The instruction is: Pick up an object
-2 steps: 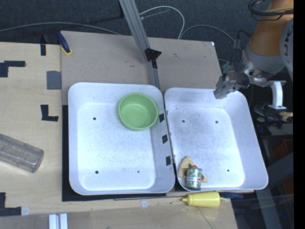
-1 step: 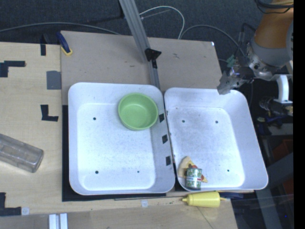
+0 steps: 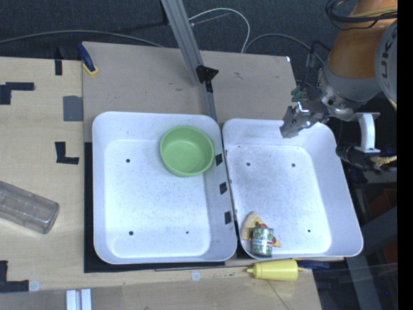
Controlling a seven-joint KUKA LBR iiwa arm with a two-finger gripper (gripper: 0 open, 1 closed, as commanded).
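A green bowl (image 3: 187, 150) sits upright in the left bin (image 3: 110, 173), near its far right corner. A small green can with a colourful label (image 3: 262, 239) lies in the right bin (image 3: 322, 192) at its near left corner, beside a tan scrap. My gripper (image 3: 293, 125) hangs over the far rim of the right bin, well away from the can and to the right of the bowl. Nothing shows between its fingers.
A yellow bottle (image 3: 279, 270) lies on the bench just in front of the right bin. A clear plastic cylinder (image 3: 26, 206) rests at the far left. A grey pole (image 3: 187, 34) slants down to the bins' far divider. Cables run along the back.
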